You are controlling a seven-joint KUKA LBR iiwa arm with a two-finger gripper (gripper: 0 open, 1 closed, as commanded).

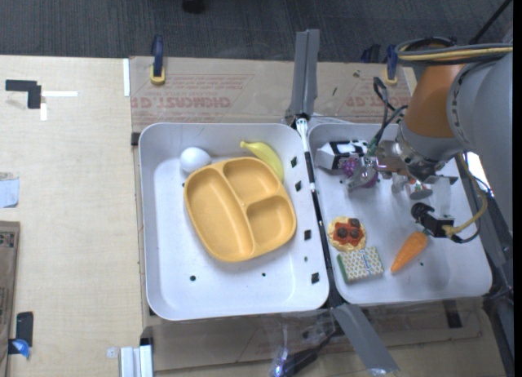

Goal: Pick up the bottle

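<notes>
Bottle (pixel 341 155), white with dark end, seen lying at back of right bin (pixel 457 281), near purple object (pixel 360 172). Pincer (pixel 377 165) lowered just beside it; finger state cannot be told. Step judged: approach. Next: pincer to be centred over bottle, grip confirmed.

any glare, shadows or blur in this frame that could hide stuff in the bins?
Camera view: even lighting overall, soft shadows under the yellow plate and banana. The white egg has little contrast against the white left bin. The arm covers the right bin's upper right; the purple object beside the gripper looks slightly soft. Carrot sharp.
</notes>
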